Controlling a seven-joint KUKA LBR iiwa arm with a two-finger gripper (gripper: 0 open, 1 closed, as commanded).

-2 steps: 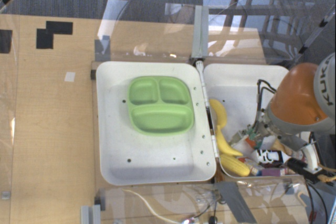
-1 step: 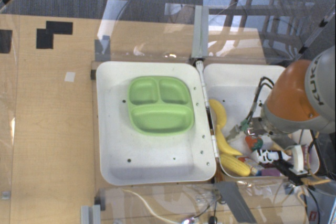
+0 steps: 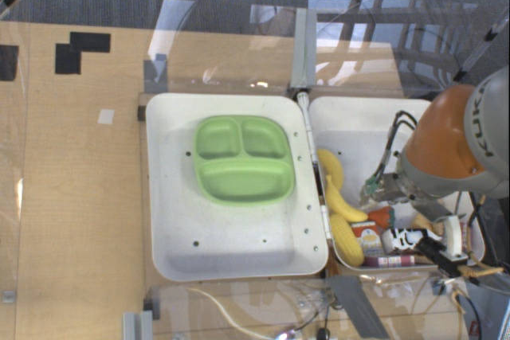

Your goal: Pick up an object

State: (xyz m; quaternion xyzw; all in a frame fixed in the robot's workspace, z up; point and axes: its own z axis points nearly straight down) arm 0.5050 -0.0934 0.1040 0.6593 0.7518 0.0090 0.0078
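The arm's orange-banded wrist [image 3: 445, 141] hangs over the right bin [image 3: 358, 123]. Its gripper [image 3: 381, 192] points down into the bin's lower half, just right of the bananas and above an orange-red item [image 3: 381, 214]. One yellow banana [image 3: 330, 167] lies along the bin's left wall. A second banana [image 3: 345, 205] lies below it, and a yellow corn cob [image 3: 344, 236] sits at the front left corner. A small printed carton [image 3: 370, 240] and a pink-and-white tube [image 3: 398, 259] lie near the front wall.
In the left bin [image 3: 171, 243] a green divided plate [image 3: 243, 158] rests at the upper middle. A metal divider rail [image 3: 312, 171] separates the bins. Cables and a black-and-white part [image 3: 408, 237] crowd the right bin's front right corner.
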